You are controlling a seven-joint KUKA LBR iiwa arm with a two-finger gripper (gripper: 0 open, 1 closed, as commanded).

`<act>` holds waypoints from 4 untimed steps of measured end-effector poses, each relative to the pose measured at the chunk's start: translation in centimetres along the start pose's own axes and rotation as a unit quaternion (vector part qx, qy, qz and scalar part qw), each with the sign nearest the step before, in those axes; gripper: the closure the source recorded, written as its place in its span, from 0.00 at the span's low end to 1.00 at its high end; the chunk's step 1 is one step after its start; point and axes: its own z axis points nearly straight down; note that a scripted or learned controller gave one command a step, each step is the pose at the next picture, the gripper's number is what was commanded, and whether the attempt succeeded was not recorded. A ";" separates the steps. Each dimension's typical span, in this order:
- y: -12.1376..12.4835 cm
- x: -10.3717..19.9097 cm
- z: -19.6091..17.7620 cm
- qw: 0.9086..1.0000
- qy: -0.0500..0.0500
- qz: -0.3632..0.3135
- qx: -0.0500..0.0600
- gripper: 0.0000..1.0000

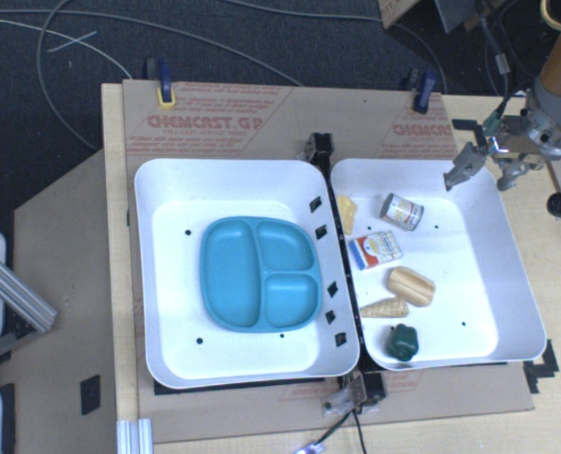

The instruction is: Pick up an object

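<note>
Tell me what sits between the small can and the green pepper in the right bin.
In the camera view, the carton and the bread roll lie between the small can and the green pepper.

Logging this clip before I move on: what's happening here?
The arm's gripper hangs over the far right corner of the right bin, with nothing between its fingers. The toys lie in that bin: a small can, a carton, a bread roll, a cone and a green pepper. The left bin holds a blue divided plate.
</note>
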 end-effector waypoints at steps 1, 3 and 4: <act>0.2 0.0 -0.8 1.000 -0.001 -0.002 -0.007 0.00; 0.9 -0.4 11.3 1.000 -0.001 -0.002 -0.005 0.00; 1.0 -0.4 16.4 1.000 -0.001 -0.002 -0.006 0.00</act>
